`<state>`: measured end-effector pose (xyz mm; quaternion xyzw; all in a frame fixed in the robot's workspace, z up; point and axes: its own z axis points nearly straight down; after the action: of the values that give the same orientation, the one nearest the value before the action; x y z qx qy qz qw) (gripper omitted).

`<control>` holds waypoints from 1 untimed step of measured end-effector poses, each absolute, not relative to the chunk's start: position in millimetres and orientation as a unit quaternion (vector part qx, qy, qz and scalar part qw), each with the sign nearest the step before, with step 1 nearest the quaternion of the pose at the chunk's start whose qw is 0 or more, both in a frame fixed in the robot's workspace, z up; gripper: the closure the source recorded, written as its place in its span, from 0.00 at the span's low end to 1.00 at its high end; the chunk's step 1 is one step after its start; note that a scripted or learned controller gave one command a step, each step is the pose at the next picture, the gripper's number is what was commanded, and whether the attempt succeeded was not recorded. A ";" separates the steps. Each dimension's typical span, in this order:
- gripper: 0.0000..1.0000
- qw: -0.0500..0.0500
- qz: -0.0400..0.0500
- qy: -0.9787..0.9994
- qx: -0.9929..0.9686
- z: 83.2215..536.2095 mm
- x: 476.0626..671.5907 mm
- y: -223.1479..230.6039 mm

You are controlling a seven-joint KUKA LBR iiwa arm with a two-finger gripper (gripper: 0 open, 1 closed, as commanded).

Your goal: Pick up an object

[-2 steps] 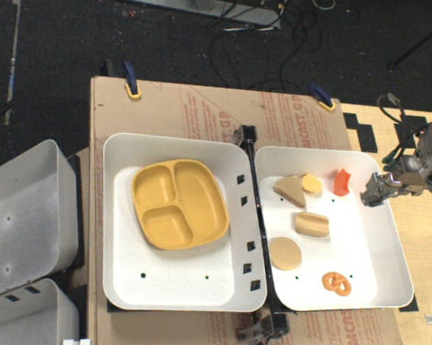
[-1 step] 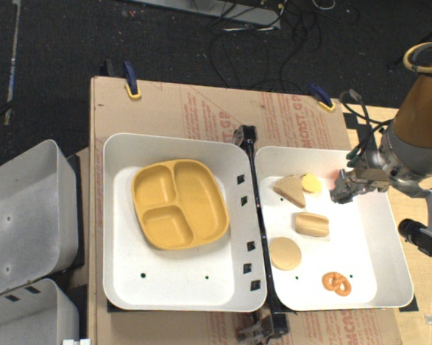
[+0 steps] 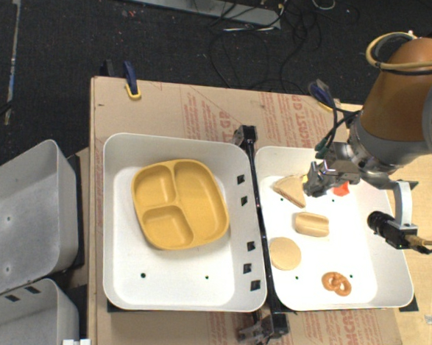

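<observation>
Two white bins are seen side by side on a bench. In the left bin [image 3: 113,271] a yellow divided plate [image 3: 179,203] is placed. In the right bin [image 3: 385,279] a toast wedge [image 3: 290,189], a bread roll [image 3: 311,225], a round cracker [image 3: 285,253] and a pretzel [image 3: 336,283] are laid. The gripper [image 3: 317,179] is positioned just beside the toast wedge, with a small red piece [image 3: 340,188] near it.

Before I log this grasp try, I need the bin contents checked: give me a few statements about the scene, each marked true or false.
1. The yellow divided plate lies in the left bin. True.
2. The pretzel lies on the plate. False: it lies in the right bin.
3. The gripper is over the right bin, by the wedge-shaped piece. True.
4. The round cookie lies outside both bins. False: it is in the right bin.
</observation>
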<state>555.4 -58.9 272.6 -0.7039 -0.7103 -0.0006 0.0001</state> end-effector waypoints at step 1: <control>1.00 0.001 0.001 -0.710 -0.704 255.0 557.8 -7.7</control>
<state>557.8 -7.7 255.0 -0.7045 -0.7097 0.0007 0.0013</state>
